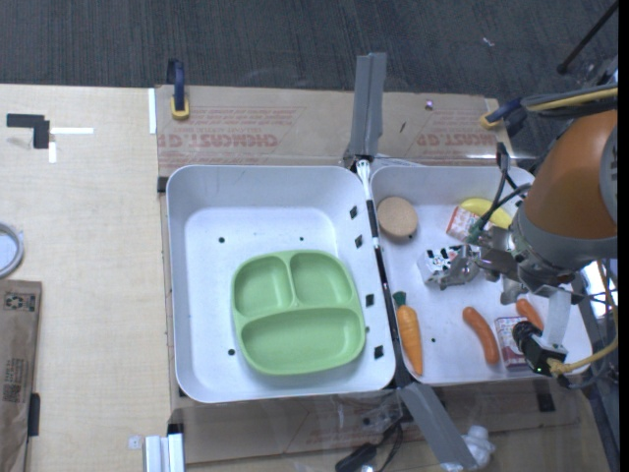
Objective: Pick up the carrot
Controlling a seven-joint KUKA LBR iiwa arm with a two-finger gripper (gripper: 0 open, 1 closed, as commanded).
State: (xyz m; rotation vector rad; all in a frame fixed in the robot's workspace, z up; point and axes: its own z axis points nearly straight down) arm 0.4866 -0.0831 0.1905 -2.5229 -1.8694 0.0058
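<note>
The carrot (409,337), orange with a green top, lies in the right bin (437,367) along its left wall near the front, pointing toward the front edge. My gripper (458,270) hangs over the middle of that bin, up and to the right of the carrot and apart from it. It sits right beside a small black-and-white object (438,259). The grey arm with its orange band (580,180) covers the bin's right side.
An orange-red sausage (482,333) lies right of the carrot. A round tan disc (397,217), a red-and-white packet (462,222) and a yellow item (480,206) sit at the bin's back. The left bin (187,264) holds a green divided plate (295,313).
</note>
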